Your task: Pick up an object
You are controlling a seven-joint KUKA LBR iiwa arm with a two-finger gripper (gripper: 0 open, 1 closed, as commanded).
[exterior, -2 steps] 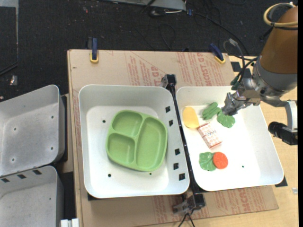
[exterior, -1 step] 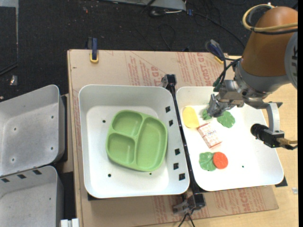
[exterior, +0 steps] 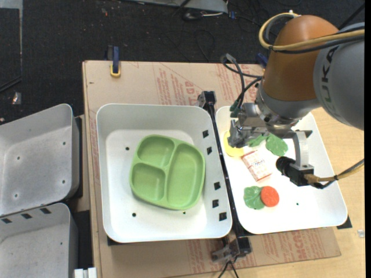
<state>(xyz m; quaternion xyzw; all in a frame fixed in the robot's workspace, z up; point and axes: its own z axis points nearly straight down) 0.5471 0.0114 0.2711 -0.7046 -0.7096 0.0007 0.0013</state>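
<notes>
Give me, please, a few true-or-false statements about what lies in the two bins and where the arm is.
1. The green divided plate lies in the left bin. True.
2. The orange object sits in the same bin as the green plate. False: it lies in the right bin, touching a small green object.
3. The gripper is over the right bin, near its left edge. True.
4. The green plate has a single undivided well. False: it has three compartments.
5. A small white and red packet lies in the right bin, between the gripper and the orange object. True.
6. The yellow object lies in the left bin. False: it lies in the right bin, beneath the gripper.
</notes>
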